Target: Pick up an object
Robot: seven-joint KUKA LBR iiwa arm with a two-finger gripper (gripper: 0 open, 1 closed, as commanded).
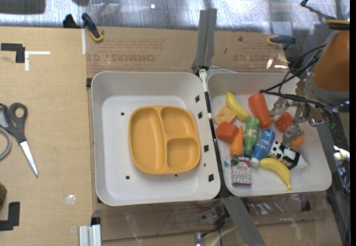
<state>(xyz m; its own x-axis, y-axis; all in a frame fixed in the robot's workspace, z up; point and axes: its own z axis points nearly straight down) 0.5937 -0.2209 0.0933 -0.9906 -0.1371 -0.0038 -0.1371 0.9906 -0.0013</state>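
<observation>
Nearest you, at the right bin's front edge, a small red-and-white carton lies beside a yellow banana and a black-and-white cow-patterned piece. Scanning from the left, you see grey-handled scissors on the bench, a yellow three-compartment plastic plate in the left bin, then a green bottle, blue bottle and orange bottle. The gripper hovers over small orange-red pieces at far right, fingers spread, gripping nothing.
</observation>
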